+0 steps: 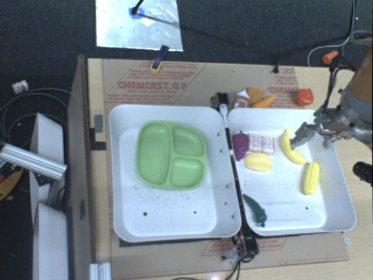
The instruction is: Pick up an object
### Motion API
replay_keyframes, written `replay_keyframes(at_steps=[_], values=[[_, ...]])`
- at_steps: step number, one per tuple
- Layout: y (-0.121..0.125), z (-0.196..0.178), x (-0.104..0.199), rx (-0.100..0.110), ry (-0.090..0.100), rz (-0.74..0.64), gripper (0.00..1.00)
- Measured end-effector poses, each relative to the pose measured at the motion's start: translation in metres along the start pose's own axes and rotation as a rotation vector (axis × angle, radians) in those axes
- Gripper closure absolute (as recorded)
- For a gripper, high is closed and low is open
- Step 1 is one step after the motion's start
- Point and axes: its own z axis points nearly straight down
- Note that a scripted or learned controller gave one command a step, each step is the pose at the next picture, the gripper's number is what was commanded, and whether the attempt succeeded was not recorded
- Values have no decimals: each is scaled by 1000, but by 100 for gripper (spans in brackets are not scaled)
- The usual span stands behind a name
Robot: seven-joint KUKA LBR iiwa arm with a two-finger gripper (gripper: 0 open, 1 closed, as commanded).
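Brown board (175, 80) reads "CHEMCAST GP"; tool (304, 134) over banana (291, 147), grip state unclear.

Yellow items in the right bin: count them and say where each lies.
3. A banana near the bin's far side by the gripper, a corn cob toward the right wall, and a lemon left of centre.

Place: robotics lab
Signs: two white bins (175, 229) on a cardboard-covered tabletop (192, 80), loose cables (23, 112), toy food, dark carpet floor (46, 16)
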Motion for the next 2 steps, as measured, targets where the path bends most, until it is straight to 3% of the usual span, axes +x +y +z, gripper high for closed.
replay_keyframes(at_steps=[1,2], values=[[79,86,-52,-2,-3,3,0],[90,197,-80,0,-1,3,0]])
